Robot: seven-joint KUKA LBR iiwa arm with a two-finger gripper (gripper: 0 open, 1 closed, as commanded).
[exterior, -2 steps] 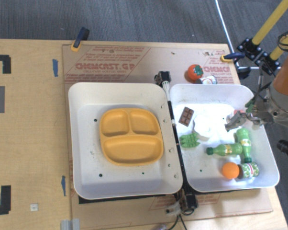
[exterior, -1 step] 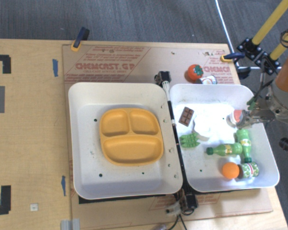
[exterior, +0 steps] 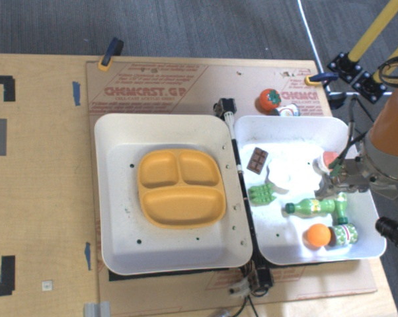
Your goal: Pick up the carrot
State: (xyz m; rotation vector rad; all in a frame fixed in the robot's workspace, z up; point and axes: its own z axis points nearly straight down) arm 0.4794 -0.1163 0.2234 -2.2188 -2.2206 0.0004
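An orange rounded thing (exterior: 318,235) lies at the front right of the right bin (exterior: 298,256); I cannot tell whether it is the carrot. My gripper (exterior: 332,183) hangs over the right part of that bin, just above the right end of a lying green bottle (exterior: 311,207) and behind the orange thing. A red-pink piece (exterior: 328,158) sits just behind the gripper. The arm's grey wrist and orange band (exterior: 389,134) cover the bin's right rim.
The right bin also holds a brown chocolate bar (exterior: 258,160), a white piece (exterior: 286,175), a green leafy toy (exterior: 262,193) and a small can (exterior: 345,234). The left bin (exterior: 113,177) holds a yellow divided plate (exterior: 181,187). A tomato toy (exterior: 269,100) lies behind the bins.
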